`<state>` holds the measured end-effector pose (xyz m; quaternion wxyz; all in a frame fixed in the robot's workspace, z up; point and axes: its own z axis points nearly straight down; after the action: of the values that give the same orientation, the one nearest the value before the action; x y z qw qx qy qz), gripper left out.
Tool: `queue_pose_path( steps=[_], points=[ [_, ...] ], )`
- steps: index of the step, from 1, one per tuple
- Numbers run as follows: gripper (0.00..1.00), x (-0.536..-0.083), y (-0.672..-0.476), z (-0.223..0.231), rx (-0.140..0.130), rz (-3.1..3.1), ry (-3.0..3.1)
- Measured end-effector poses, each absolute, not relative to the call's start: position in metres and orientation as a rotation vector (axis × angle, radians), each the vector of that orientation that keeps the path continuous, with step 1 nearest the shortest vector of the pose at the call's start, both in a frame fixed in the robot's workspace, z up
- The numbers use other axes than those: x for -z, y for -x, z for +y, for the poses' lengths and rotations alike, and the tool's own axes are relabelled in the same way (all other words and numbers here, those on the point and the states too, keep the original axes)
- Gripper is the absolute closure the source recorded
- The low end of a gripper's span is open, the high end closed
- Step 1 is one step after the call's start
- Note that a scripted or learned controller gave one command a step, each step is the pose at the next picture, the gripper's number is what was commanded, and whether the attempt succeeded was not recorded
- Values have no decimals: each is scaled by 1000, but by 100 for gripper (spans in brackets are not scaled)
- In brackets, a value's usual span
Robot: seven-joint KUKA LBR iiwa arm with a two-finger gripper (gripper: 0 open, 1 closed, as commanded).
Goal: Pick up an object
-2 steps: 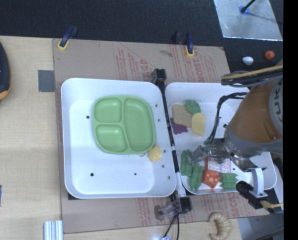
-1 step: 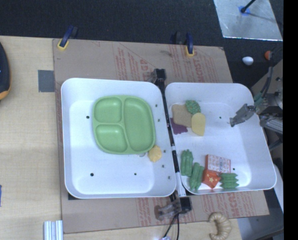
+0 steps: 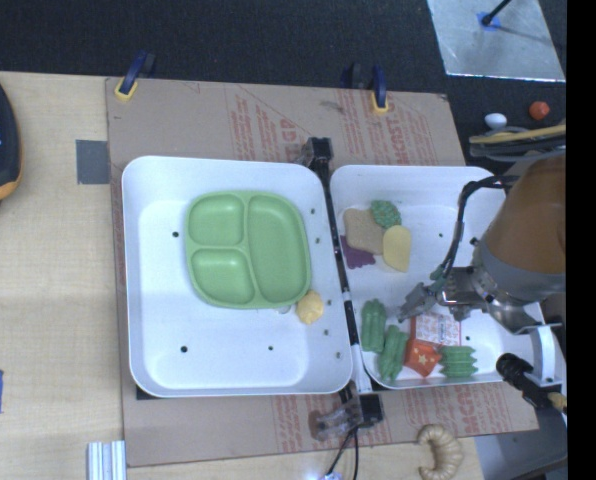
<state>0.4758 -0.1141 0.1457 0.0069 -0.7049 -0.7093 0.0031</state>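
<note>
Jaws hovering low in the right bin [image 3: 478, 190], and I'm not able to tell how they stand.

I'm watching the gripper [image 3: 425, 299] sitting above the red packet [image 3: 424, 356], beside ribbed green pieces [image 3: 374, 325]; they're crowding together, so I'm fearing a glancing, slipping grasp on glossy plastic.

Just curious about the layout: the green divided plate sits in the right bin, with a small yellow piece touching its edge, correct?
Not quite. The camera view shows the green divided plate in the left bin, not the right one. The small yellow piece does sit against its lower right edge.
</note>
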Motion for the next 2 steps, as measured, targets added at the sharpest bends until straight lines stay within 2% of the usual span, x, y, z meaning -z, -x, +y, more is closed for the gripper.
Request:
queue_pose_path(
  steps=[1, 2],
  points=[
    [0, -91, -508, -102, -2, -2228, 2212],
    [0, -93, -574, -148, 1, -2230, 2216]
  ],
)
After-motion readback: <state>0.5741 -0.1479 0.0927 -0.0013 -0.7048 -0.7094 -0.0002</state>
